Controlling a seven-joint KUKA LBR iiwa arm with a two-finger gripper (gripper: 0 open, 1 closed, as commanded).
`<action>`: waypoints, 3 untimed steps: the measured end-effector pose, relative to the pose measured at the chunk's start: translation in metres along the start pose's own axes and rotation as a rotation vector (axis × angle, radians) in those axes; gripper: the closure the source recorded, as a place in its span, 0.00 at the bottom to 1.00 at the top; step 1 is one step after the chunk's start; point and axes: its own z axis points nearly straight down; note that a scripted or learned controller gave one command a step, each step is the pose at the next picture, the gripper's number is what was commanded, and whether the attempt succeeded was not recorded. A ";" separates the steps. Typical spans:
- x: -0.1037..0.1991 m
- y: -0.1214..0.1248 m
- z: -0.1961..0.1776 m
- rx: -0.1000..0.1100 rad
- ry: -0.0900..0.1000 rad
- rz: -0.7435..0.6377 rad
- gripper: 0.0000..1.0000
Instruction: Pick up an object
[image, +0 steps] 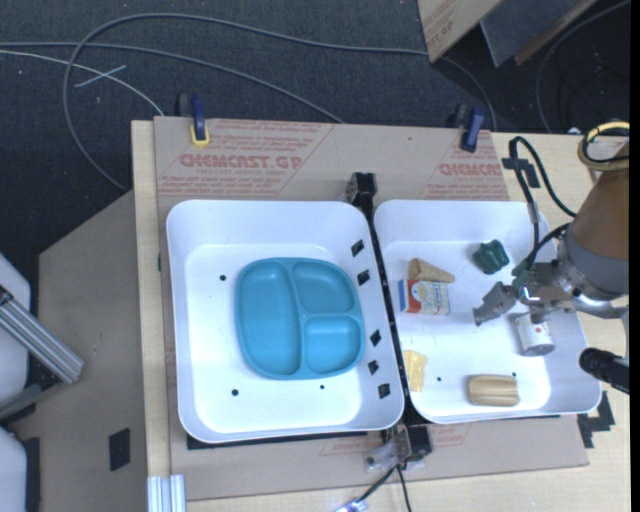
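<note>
My gripper (503, 299) hangs over the right bin (455, 222), reaching in from the right. It sits between a small green object (490, 256) behind it and a tan bread-like roll (493, 390) near the front wall. Left of it lie a white packet with red and blue print (428, 297) and a yellow wedge (430, 270) touching the packet's far side. A short silver cylinder (535, 335) sits just below the wrist. A small yellow piece (414, 369) lies at the bin's front left. Nothing is visibly held.
The left bin (200, 235) holds a blue divided plate (298, 316) at its middle. A black divider (372, 290) runs between the bins. Cables trail around the arm at the right edge, and clamps hold the board at the back.
</note>
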 end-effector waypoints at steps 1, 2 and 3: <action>-0.006 -0.007 0.048 -0.001 -0.001 0.002 0.00; -0.006 -0.007 0.101 -0.001 0.000 0.001 0.00; -0.006 -0.006 0.087 -0.008 -0.002 0.001 1.00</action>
